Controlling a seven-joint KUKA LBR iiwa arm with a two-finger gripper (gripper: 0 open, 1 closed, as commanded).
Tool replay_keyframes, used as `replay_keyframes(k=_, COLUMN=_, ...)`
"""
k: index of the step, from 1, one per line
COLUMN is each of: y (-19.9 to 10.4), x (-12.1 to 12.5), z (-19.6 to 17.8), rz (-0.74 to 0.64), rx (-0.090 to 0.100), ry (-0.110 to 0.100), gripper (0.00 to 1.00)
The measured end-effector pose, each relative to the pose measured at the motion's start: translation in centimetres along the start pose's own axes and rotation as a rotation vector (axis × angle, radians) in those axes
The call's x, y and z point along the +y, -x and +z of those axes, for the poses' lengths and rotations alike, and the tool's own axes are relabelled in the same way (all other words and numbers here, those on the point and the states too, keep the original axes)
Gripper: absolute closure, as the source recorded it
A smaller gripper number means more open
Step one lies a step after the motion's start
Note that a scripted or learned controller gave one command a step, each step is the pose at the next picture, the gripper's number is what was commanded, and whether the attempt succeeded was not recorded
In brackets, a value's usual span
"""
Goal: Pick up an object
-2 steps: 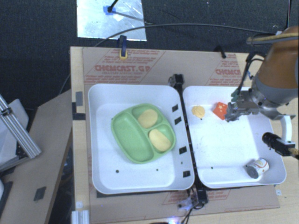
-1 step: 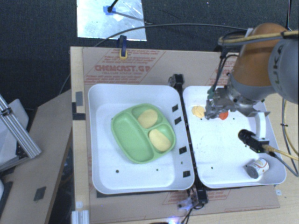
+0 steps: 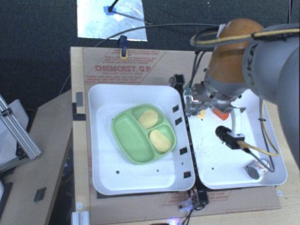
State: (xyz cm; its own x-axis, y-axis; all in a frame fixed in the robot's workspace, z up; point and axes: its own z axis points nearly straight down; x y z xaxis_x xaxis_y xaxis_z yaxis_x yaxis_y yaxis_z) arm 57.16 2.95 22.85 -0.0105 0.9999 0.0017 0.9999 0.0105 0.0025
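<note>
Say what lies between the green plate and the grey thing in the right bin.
The bins' adjoining rims, with bare white floor either side, in the camera view.

- Light is even and moderately bright, falling from above; the two shallow white plastic bins [image 3: 140, 178] read bright without burning out.
- The green three-compartment plastic plate [image 3: 133, 142] throws a thin, soft shadow onto the bin floor along its lower edge.
- The crinkled silver foil sheet [image 3: 93, 18] at the top catches patchy glare.
- The dark fabric ground [image 3: 33, 36] around the bench stays dim, with little detail.
- The arm's rounded orange band [image 3: 234, 55] carries a broad, soft sheen; the big grey arm link [image 3: 276, 64] beside it is out of focus.
- The gripper [image 3: 194, 104] sits in shade under the wrist, its detail muddy.
- The whole picture is soft and slightly grainy; red print on the tan cardboard sheet [image 3: 122, 69] is barely legible.
</note>
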Motion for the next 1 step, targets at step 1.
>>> replay_keyframes(k=1, y=-4.42, x=0.21, z=0.49, rz=0.001, rx=0.000, ry=-0.001, gripper=1.00)
